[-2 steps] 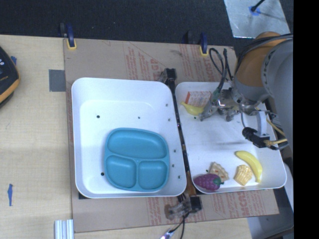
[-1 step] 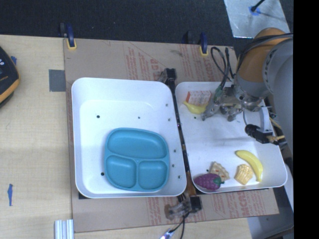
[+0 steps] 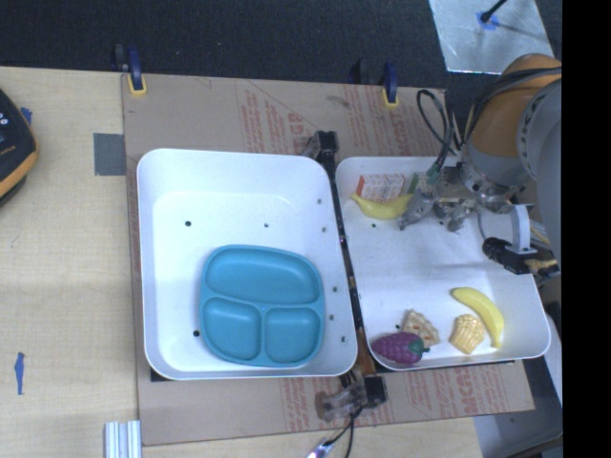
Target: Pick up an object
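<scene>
My gripper (image 3: 430, 216) hangs over the far part of the right bin (image 3: 439, 275), just right of a yellow banana-shaped piece (image 3: 380, 208) and a small red and white box (image 3: 382, 187). Nothing shows between its fingers. Along the bin's near edge lie a second yellow banana (image 3: 480, 312), a yellow corn piece (image 3: 466, 333), a tan crumpled item (image 3: 418, 326) and a purple fruit (image 3: 399, 348).
The left bin (image 3: 172, 218) holds a blue divided plate (image 3: 261, 304). Clamps and cardboard border both bins. A black and yellow device (image 3: 11, 151) lies at the far left of the bench. Cables trail from the arm at the right.
</scene>
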You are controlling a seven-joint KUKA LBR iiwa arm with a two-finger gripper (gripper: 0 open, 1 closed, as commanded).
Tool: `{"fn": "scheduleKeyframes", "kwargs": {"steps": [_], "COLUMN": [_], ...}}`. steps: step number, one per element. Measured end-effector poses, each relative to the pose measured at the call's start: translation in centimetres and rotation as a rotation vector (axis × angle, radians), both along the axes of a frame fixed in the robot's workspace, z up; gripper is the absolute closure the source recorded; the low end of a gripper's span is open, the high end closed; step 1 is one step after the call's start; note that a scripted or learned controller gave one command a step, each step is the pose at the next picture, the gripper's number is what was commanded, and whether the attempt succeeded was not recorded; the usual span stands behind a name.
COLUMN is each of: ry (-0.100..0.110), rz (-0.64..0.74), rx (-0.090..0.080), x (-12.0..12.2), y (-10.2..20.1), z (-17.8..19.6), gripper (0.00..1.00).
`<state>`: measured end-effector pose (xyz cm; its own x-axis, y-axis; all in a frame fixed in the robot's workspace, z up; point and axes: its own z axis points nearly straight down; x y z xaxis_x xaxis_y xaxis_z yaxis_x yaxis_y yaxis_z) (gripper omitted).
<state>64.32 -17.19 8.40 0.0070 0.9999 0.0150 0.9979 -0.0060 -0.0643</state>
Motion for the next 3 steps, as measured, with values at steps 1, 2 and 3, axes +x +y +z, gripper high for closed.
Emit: {"fn": "scheduleKeyframes", "kwargs": {"steps": [1, 2, 3], "ry": [-0.055, -0.059, -0.064], "rz": [0.008, 0.014, 0.011], "rx": [-0.015, -0.015, -0.015], "x": [1.1, 1.3, 1.4], "y": [-2.4, -2.4, 1.9], "z": [1.9, 3.2, 8.2], "gripper": [0.00, 1.00, 1.00]}}
